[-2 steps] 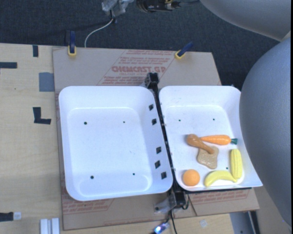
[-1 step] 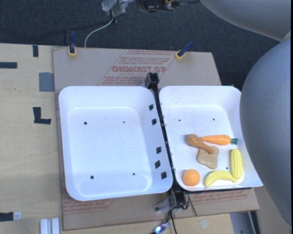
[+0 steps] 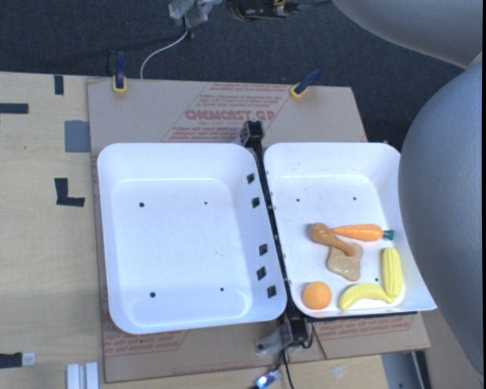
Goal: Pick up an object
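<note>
Figure: the pick has not begun. The gripper point(image 3: 196, 2) sits high at the top of the view, above dark carpet point(image 3: 65, 23) and well away from both bins; the state of its jaws cannot be told. All candidate objects lie in the right bin point(image 3: 324, 164), clustered toward its near right corner: a carrot point(image 3: 358, 232), a brown drumstick-shaped toy point(image 3: 332, 238), a tan slice point(image 3: 344, 263), an orange ball point(image 3: 317, 296) and two bananas point(image 3: 381, 286). The next move likely calls for travelling over this cluster and descending on one isolated piece, the ball being the most separate. The bins rest on cardboard point(image 3: 227, 112) clamped to a pale wooden bench point(image 3: 32, 241); the left bin point(image 3: 113, 168) adjoins.
</note>
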You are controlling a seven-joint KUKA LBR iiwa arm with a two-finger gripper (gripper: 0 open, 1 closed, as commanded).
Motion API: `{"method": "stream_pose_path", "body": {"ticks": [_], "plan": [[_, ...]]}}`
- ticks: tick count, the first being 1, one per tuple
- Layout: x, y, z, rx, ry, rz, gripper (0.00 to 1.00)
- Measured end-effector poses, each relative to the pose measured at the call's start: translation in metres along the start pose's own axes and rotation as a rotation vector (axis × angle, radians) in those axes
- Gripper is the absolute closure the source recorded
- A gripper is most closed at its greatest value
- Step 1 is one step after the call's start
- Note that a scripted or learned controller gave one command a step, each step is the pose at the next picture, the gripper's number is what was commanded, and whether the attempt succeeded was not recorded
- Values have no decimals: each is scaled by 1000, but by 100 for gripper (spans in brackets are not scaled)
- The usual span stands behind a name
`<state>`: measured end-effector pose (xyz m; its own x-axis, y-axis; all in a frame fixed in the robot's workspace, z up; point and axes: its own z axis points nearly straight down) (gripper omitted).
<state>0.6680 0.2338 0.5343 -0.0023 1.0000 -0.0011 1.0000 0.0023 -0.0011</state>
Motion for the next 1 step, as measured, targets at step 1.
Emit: {"method": "stream_pose_path", "body": {"ticks": [1], "plan": [[0, 0, 0, 0, 0, 0, 100]]}}
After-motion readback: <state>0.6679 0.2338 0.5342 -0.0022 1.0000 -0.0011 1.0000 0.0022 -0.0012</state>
